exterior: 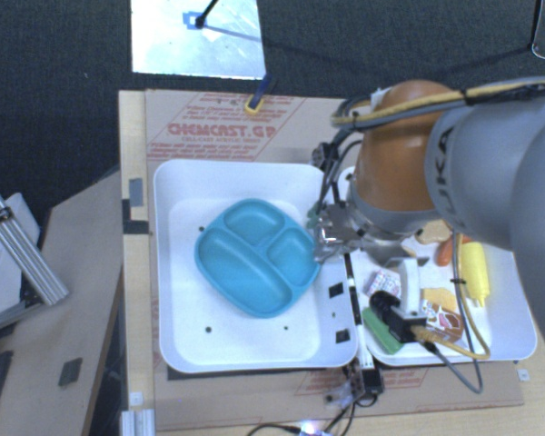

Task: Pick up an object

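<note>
The big grey arm [490,166] swings in from the right, its orange band [401,148] hanging over the divide between the two white bins. Beneath it sits the worktop [82,243], tan board, with a printed cardboard sheet [222,125] under the bins. The left bin [177,334] carries one thing: a blue divided plate [254,254], three compartments, lying flat and slightly skewed, its right edge close to the bin's right wall. The right bin [518,334] is crowded: a yellow corn-like piece [473,271], an orange piece [444,249] just beside it, a green block [379,327], a small printed packet [382,284], other bits half hidden under the wrist.

The tool [325,234] is down at the plate's right rim, right by the wall between the bins. Whether it's spread or pressed together, I cannot tell; the wrist and cabling block it. Nothing visibly pinched.

The risks, as I read them: that plate is wide, shallow and slick, so a grab on its thin rim could slip or just tilt it up and drop it. So near the wall, the tool could strike the bin edge or jam the plate against it. Loose cables [454,348] trail over the right bin and might snag the clutter.

Beyond the board, dark carpet [54,62], a shiny metal sheet [198,25] lying on it, and aluminium framing [18,252] at the left.
</note>
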Controlling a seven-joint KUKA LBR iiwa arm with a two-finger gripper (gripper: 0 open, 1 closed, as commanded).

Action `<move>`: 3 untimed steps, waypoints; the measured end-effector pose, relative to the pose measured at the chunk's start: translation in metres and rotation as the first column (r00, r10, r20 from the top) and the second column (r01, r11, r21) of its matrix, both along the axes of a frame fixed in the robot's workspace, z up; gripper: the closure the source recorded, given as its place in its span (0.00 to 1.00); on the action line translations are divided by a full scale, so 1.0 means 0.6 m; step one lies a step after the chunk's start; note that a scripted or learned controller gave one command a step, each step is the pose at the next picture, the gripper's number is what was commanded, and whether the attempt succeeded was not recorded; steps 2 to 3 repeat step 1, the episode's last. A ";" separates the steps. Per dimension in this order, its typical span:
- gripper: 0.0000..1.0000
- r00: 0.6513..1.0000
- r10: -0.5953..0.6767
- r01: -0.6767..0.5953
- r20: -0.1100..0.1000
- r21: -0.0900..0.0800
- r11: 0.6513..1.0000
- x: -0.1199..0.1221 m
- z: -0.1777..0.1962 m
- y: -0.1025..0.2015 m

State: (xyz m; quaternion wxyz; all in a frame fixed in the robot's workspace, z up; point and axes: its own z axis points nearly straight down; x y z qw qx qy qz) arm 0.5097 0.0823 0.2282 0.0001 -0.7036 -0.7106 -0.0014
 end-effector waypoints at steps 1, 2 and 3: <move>1.00 1.000 -0.004 0.004 0.000 -0.001 1.000 0.016 0.008 0.011; 1.00 1.000 -0.004 0.004 0.000 -0.001 1.000 0.016 0.008 0.011; 1.00 1.000 -0.004 0.004 0.000 -0.001 1.000 0.016 0.008 0.011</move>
